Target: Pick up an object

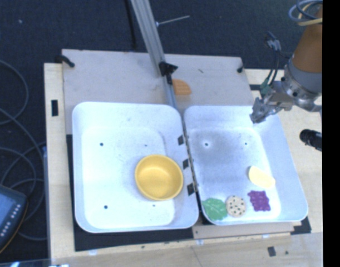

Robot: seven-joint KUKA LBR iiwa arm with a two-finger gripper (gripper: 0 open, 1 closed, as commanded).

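Gripper (259, 115) sits at the far right corner of the right bin (281, 143), just over its rim, with nothing between its fingers that I can see; whether it is spread or closed I cannot tell from this angle. Arm (306, 54) comes in from the right, orange band above the wrist visible.

Right bin contents, all along the near edge and well apart from the gripper: pale yellow piece (261, 177) nearest the right wall; purple grape-like cluster (259, 200) just in front of it; round spotted cookie (235, 206) beside that; green leafy item (215, 208) in the near left corner, touching or nearly touching the cookie.

Left bin (97, 127) holds a yellow bowl (158, 177), upright, toward its near right side by the divider.

Small orange object (181, 88) lies on the bench behind the bins, beside a slanted metal rail (150, 29).
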